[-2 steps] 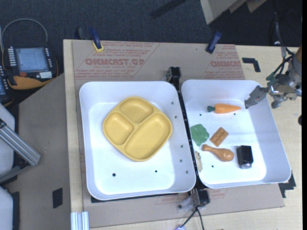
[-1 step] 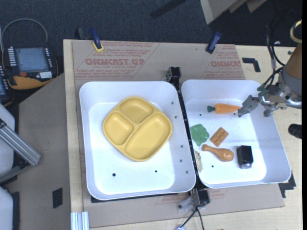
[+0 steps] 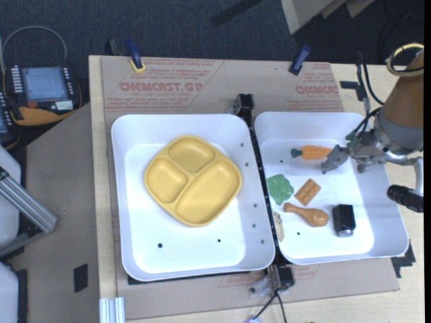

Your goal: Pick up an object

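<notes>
On the counter, the left bin is carrying a yellow plastic tray with three smooth, rounded compartments, sitting at its centre and turned at a slant. The right bin, glossy white and shallow like its neighbour, is holding the small things: a green leaf-shaped piece lying at about 9 o'clock in the bin, a tan ridged cracker-like block just beside it toward 3 o'clock, a brown drumstick-shaped toy lying at 6 o'clock from that block, and a black boxy item near the drumstick's fat end. A toy carrot, orange with a green top, is lying at about 11 o'clock in the bin. The gripper is hovering just at the carrot's 3 o'clock end, its grey metal fingers parted and gripping nothing.
</notes>
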You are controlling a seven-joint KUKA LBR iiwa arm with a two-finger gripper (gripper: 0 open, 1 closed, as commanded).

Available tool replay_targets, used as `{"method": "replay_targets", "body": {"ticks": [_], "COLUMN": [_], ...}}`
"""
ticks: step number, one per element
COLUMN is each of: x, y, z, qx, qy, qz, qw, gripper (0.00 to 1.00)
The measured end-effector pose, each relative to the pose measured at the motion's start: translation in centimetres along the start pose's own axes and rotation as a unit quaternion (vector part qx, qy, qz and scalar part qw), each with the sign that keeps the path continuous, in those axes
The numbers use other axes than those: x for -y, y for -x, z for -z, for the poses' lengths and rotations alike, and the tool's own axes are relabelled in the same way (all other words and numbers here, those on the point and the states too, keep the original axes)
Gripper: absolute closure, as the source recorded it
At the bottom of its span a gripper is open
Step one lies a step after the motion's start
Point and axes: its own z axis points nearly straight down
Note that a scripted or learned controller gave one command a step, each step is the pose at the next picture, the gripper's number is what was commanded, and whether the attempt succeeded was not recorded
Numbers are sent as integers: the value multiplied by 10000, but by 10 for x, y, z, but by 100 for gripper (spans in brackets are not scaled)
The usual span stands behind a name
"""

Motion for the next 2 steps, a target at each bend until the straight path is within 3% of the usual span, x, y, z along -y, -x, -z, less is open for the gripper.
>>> {"method": "replay_targets", "body": {"ticks": [1, 2], "x": [-1, -2], "y": [-2, -1], "z": [-43, -29], "qx": [-4, 9], "qy": [-13, 21], "qz": [2, 1], "qw": [10000, 10000], "gripper": [0, 100]}}
